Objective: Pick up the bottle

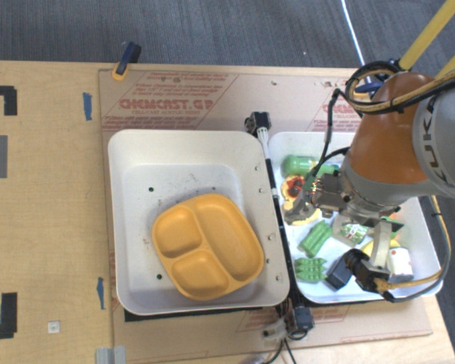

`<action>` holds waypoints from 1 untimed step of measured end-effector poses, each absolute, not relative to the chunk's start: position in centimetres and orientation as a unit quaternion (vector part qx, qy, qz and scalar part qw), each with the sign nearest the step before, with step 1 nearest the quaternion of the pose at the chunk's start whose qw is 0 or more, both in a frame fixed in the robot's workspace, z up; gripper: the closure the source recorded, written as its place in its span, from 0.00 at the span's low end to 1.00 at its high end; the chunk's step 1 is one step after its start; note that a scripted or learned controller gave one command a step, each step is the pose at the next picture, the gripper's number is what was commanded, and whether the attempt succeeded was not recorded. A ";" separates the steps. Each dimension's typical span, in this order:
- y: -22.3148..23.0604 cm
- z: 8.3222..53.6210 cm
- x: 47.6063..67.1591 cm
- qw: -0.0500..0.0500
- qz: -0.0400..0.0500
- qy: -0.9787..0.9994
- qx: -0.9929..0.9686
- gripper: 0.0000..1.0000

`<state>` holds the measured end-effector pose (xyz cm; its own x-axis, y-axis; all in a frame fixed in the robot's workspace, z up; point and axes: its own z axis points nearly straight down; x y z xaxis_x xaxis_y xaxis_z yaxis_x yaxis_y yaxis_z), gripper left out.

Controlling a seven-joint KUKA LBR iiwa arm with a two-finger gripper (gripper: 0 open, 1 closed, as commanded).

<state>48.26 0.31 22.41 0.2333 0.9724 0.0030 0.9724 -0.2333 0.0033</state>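
Gripper [319, 199] sits low over the right bin [434, 243], mostly masked by the wrist, so can't tell if it's released or clenched, and nothing is visibly in its grip. Likely bottle [354, 232], a clear piece with a green label, lies in that bin just beside the gripper, partly under the arm; ID not certain. Near it: green oblong toy [315, 238], green ridged block [309, 269], green cylinder [297, 164] at the far corner. Left bin [129, 203] has a yellow divided plate [206, 245].
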 end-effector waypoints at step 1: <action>0.3 23.4 48.4 0.001 0.003 0.620 0.785 1.00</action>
<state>48.37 0.32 23.43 0.2324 0.9726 0.0034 0.9726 -0.2324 0.0060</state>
